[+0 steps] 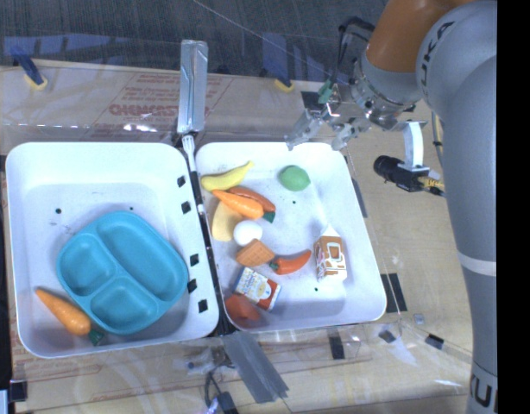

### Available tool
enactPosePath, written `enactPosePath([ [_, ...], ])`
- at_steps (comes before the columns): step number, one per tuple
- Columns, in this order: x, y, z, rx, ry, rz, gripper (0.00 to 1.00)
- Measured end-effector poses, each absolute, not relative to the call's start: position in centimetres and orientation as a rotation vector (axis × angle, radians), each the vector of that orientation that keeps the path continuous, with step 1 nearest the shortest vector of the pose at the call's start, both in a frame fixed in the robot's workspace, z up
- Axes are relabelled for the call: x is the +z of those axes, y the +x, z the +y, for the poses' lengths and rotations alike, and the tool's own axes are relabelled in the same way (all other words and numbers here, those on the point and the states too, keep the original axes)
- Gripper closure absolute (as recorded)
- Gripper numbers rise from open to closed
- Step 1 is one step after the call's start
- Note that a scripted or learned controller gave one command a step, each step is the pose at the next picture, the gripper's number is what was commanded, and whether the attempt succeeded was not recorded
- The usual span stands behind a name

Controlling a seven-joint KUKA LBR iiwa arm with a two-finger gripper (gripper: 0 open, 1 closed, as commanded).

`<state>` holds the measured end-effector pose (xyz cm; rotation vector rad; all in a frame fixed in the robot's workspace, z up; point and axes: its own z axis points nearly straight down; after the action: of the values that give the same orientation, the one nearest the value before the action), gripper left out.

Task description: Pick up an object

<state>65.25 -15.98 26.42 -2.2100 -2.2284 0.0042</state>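
Two white bins sit side by side on the bench. Above the far edge of the right bin (369, 266), the gripper (321, 132) hangs released and grasps nothing. Toys lie there untouched, the green ball (293, 178) nearest; picking is not yet begun.

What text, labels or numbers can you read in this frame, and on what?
"KUKA", partly seen: dark letters on the grey arm, near the orange band.
Red print on the sheet behind the bins: reads reversed or upside down, too blurred to make out.
Small carton in the right bin: orange and white graphics, text too small.
Second carton near that bin's front: print unreadable.
Nothing else carries readable text.
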Motion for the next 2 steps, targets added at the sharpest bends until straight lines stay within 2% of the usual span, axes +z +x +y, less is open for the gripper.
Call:
enactPosePath([
  [1, 15.1, 60.9, -13.6, 0.013, -2.062, -2.354, 0.0],
  [2, 8.9, 65.6, -15.1, 0.007, -2.061, -2.365, 0.0],
])
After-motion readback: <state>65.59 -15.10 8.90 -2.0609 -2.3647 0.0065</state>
